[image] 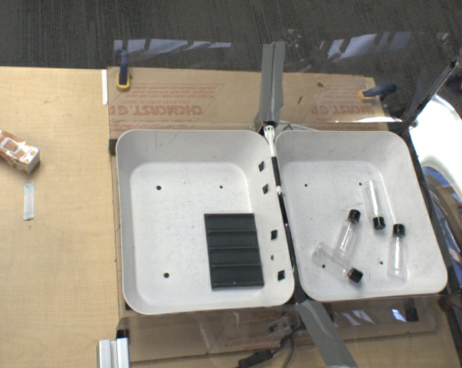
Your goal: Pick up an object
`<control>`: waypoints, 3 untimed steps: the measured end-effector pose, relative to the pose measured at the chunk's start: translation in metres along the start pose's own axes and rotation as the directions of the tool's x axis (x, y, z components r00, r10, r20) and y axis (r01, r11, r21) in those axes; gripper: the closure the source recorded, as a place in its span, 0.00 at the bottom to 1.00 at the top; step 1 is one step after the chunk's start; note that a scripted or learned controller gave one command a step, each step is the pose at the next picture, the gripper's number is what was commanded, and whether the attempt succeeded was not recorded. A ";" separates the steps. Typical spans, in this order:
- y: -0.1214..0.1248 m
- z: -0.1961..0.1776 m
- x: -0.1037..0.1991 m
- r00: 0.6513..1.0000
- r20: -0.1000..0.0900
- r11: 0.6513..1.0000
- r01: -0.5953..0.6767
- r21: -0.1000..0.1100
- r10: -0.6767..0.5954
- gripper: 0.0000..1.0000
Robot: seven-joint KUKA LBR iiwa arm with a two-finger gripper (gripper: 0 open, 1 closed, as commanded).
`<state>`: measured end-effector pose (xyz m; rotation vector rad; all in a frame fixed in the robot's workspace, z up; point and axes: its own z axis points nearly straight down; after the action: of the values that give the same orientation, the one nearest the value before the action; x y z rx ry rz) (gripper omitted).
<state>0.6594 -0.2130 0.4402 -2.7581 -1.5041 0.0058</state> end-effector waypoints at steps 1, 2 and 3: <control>0.000 0.000 0.001 0.999 0.000 0.999 -0.054 0.001 0.054 1.00; -0.012 0.000 0.018 0.998 0.000 0.998 -0.062 0.002 0.062 1.00; 0.002 0.000 -0.003 0.993 -0.001 0.993 -0.115 0.000 0.115 1.00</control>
<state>0.6593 -0.2161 0.4403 -2.8394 -1.3429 0.0043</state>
